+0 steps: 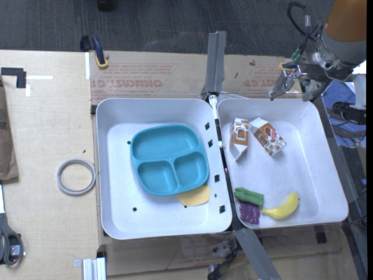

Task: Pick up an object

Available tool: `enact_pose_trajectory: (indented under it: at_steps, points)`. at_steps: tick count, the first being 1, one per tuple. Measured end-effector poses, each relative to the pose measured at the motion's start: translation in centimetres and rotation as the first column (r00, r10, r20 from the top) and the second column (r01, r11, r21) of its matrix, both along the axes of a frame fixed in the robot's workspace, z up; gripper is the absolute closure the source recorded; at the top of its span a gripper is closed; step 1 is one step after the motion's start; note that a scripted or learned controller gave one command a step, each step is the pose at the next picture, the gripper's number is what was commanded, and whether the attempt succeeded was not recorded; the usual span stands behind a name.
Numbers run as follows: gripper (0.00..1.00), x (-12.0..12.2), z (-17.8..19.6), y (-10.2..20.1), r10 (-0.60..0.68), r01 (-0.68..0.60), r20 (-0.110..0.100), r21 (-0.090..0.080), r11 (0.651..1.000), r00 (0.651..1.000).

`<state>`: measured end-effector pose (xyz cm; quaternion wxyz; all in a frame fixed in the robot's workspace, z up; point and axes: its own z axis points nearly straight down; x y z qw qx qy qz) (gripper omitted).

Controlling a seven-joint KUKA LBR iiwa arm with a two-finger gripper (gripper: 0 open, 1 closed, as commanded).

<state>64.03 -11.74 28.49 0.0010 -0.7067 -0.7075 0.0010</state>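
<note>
Above the far right corner of the right bin [326, 134], the hand [289, 81] is hanging from the grey arm with its orange band [348, 10]. Its fingers [280, 85] are standing slightly apart, gripping nothing, over the bin's far rim.

Inside that right bin, two small cartons are lying side by side toward the far left: a white and orange carton [239, 137] and, just to its right, a tilted red and white carton [268, 137]. Near the bin's front edge, a yellow banana [282, 207] is lying beside a purple item [249, 213] topped with a green piece [249, 196].

The left bin [113, 174] is carrying a blue divided plate [169, 158], with a yellow disc [195, 197] peeking out at its near edge.

On the tabletop [46, 121] to the left, a grey ring [76, 176] is lying flat.
</note>
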Motion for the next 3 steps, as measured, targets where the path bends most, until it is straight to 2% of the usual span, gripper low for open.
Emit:
enact_pose_trajectory:
  at_steps: [1, 2, 3]
  points:
    - [0.00, -2.1, -10.3, -1.5, 0.320, -0.320, 0.002, 0.000, 0.947, 0.947]
    - [0.00, -5.1, -11.3, 1.7, 0.353, -0.353, 0.002, 0.000, 0.936, 0.936]
    - [0.00, -2.3, -19.3, -3.4, 0.367, -0.367, 0.003, -0.001, 0.930, 0.930]
